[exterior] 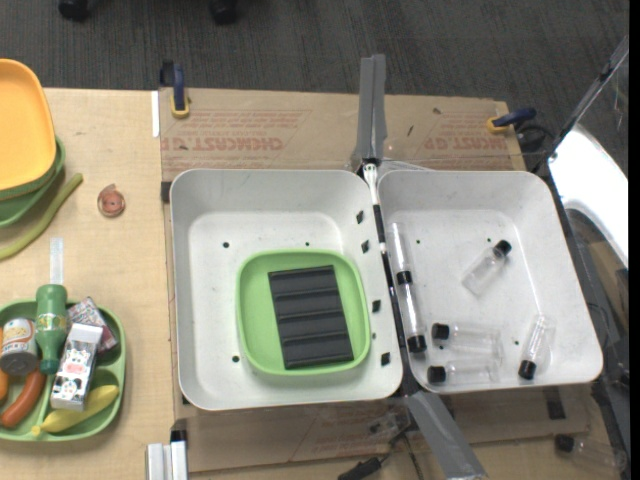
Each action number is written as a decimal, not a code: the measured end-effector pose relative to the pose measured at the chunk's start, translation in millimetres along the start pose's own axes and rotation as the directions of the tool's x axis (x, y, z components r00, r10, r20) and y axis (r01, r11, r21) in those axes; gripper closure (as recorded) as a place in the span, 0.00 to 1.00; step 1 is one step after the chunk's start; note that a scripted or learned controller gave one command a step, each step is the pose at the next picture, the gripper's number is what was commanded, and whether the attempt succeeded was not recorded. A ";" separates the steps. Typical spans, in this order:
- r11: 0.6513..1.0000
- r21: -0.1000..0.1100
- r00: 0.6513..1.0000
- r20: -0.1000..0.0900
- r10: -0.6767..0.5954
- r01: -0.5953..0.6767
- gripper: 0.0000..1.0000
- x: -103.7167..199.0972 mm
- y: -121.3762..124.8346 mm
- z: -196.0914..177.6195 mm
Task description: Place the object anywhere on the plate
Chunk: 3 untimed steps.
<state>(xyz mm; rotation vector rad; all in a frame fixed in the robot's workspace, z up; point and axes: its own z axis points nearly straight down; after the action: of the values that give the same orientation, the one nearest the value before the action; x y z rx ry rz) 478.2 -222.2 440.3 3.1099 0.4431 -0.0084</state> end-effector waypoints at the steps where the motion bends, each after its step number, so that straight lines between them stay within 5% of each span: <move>1: 0.997 0.000 0.997 0.000 0.078 -0.078 0.00 0.2 -0.2 0.2; 3: 0.997 0.000 0.997 0.001 0.078 -0.078 0.00 0.4 -0.4 0.5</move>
<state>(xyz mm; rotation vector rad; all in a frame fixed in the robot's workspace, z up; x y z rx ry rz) 478.5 -221.7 439.8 3.1249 0.3219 -0.0101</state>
